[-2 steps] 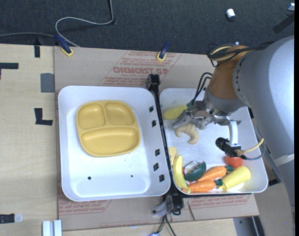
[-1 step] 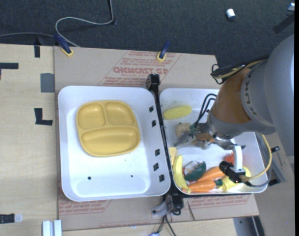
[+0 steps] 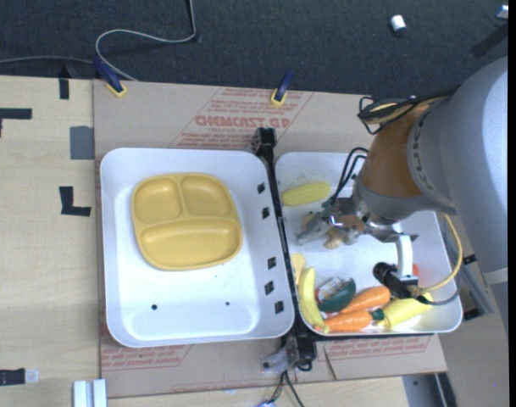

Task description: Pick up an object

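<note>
My gripper (image 3: 324,227) is low inside the right bin (image 3: 440,227), just below a yellow corn cob (image 3: 306,194) that lies near the bin's far left side. The grey arm with its orange band (image 3: 391,164) covers the bin's right part. Along the bin's near edge lie a banana (image 3: 307,292), a dark teal item (image 3: 338,292), two orange carrots (image 3: 364,300) and a pale yellow piece (image 3: 406,311). A small tan thing (image 3: 335,241) shows right under the gripper; whether it is held I cannot make out.
The left bin (image 3: 122,295) holds a yellow divided plate (image 3: 188,220). A black divider with clips (image 3: 273,227) runs between the bins. Cables hang from the wrist (image 3: 402,278) over the right bin. Cardboard lies under both bins.
</note>
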